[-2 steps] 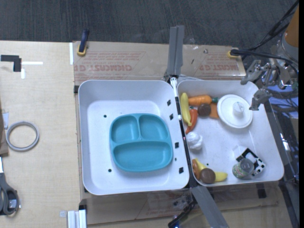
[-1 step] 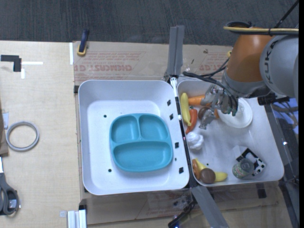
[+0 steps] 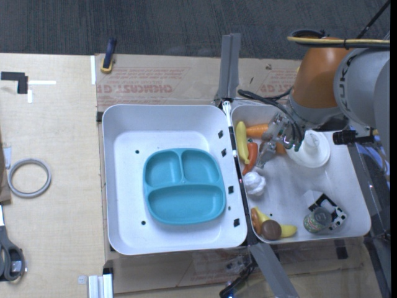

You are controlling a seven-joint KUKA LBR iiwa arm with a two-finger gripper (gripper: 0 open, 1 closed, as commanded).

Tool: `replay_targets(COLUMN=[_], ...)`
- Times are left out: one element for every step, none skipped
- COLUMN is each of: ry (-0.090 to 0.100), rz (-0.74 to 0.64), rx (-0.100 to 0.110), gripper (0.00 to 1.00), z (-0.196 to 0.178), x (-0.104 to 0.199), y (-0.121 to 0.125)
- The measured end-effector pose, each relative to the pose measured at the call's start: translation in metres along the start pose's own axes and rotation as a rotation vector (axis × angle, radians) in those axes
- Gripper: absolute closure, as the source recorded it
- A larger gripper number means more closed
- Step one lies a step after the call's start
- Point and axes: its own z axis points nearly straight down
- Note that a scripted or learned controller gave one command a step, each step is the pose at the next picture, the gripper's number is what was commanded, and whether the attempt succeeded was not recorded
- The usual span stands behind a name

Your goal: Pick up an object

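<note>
Your gripper (image 3: 273,149) hangs low over the right bin's (image 3: 347,228) carrot (image 3: 256,130), presumably to grab it, though I cannot tell its state

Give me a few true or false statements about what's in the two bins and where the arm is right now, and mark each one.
1. A blue divided plate lies in the left bin. True.
2. The gripper is over the left bin. False: it is over the right bin, near its far left corner.
3. A banana lies along the right bin's left wall. True.
4. The roll of tape sits inside the left bin. False: it lies on the bench, left of both bins.
5. The blue plate holds toy food. False: the toy food is all in the right bin.
</note>
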Motion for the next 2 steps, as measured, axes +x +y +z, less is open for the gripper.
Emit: replay_targets(ry=[-0.004, 0.001], rz=[0.047, 0.192], rx=[-0.002, 0.003], gripper=[0.00, 0.00], z=[0.002, 0.002], x=[-0.012, -0.007], y=[-0.040, -0.009])
